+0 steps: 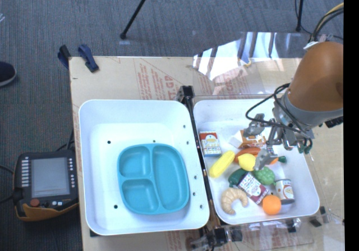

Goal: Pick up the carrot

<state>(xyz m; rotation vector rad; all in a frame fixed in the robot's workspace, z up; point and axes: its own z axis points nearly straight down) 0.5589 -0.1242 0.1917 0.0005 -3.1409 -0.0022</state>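
Carrot [253,151]: we see it orange in the right bin [311,185], middle right of the frame, partly under the gripper [268,153].
Fingers: spread apart, one either side of the carrot, gripping nothing we can confirm.
Crowding: lemon [246,161] touches below, carton [251,138] just above.
Risk: we judge closing could catch the lemon instead.

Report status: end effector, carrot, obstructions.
End effector low in right bin, over the carrot. Carrot in the bin, grasp unconfirmed. Crowded: lemon, corn, and broccoli close by.
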